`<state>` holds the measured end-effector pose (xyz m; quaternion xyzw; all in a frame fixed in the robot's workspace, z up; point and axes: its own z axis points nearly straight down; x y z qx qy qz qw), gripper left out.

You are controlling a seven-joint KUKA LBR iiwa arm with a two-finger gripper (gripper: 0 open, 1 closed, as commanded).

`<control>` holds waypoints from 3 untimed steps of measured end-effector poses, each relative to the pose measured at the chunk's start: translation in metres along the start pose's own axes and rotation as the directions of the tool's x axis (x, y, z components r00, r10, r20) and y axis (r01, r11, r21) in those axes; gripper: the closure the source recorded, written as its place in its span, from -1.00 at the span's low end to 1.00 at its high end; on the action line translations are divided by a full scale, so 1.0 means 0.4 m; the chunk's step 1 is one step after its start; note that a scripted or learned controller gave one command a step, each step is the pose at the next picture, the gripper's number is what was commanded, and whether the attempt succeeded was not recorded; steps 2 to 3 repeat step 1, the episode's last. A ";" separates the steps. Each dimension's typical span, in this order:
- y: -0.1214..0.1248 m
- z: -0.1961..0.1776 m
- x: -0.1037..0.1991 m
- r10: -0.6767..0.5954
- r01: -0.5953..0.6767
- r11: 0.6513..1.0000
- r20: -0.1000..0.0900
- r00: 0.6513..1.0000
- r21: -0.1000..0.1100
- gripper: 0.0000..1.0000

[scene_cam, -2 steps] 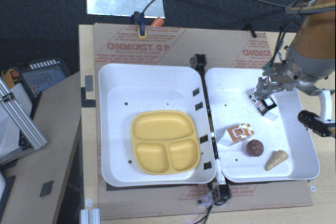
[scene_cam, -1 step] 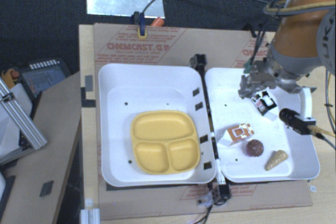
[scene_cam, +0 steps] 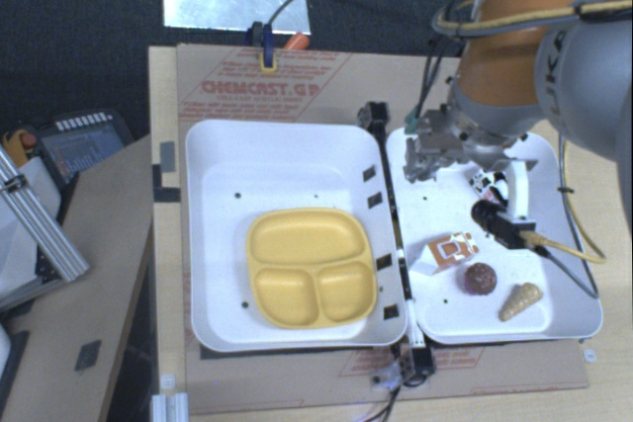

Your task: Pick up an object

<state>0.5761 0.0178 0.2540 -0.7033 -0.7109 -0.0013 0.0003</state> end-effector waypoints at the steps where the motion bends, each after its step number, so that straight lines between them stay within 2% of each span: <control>1: 0.045 0.026 0.138 0.001 -0.001 1.000 0.000 1.000 0.000 1.00; 3: 0.045 0.026 0.138 0.001 -0.001 1.000 0.000 1.000 0.000 1.00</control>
